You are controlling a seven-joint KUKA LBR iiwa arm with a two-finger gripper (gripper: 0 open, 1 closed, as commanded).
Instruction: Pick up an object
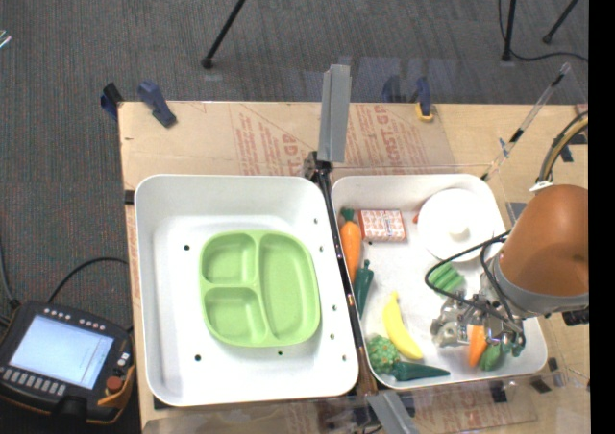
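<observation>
The arm's orange band (546, 240) hides part of the right bin (384, 192). Below it, the gripper (466, 322) hangs over a small orange-and-green vegetable (478, 346); whether its jaws grip anything cannot be told.

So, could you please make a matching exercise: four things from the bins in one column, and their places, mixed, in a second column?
Things:
1. tray
2. banana
3. white lid
4. carrot

Places:
A. far part of the right bin
B. along the right bin's left wall
C. middle of the left bin
D. near the right bin's front, beside the broccoli

Pairs: 1-C, 2-D, 3-A, 4-B
</observation>
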